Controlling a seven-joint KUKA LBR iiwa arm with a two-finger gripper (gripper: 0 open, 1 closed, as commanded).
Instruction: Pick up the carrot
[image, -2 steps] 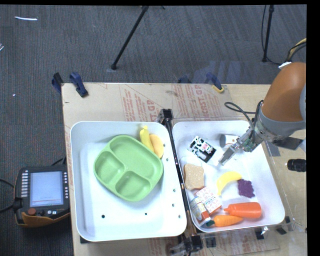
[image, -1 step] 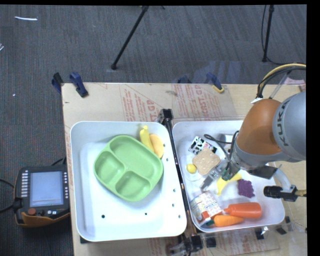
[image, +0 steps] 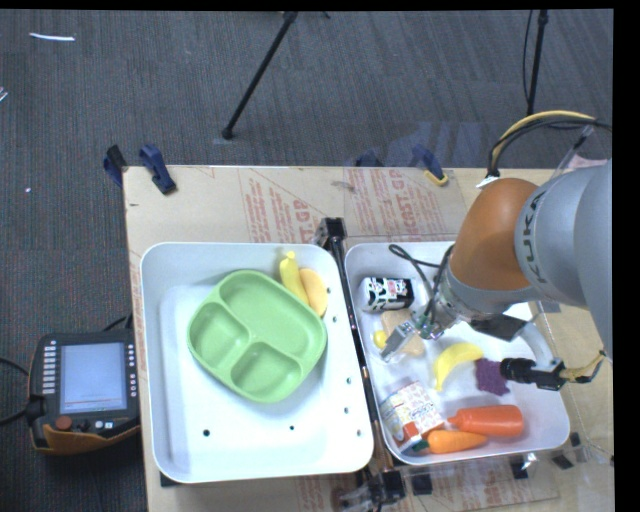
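The carrot (image: 456, 440) is a small tapered orange piece lying near the front wall of the right bin (image: 553, 428). Right behind it, touching or nearly so, lies a thicker red-orange rod (image: 490, 421). My gripper (image: 404, 340) hangs low over the left middle of the same bin, well behind and to the left of the carrot. A small yellow piece (image: 381, 340) sits just beside the gripper. Nothing from the bin shows in the gripper. The grey arm with its orange band (image: 498, 240) reaches in from the right above the bin.
In the right bin lie a black-and-white can (image: 387, 292), a yellow banana (image: 455, 361), a purple item (image: 489, 375) and a white-and-red packet (image: 410, 408) just left of the carrot. The left bin (image: 170, 420) holds a green divided plate (image: 258, 335) and yellow fruit (image: 304, 284).
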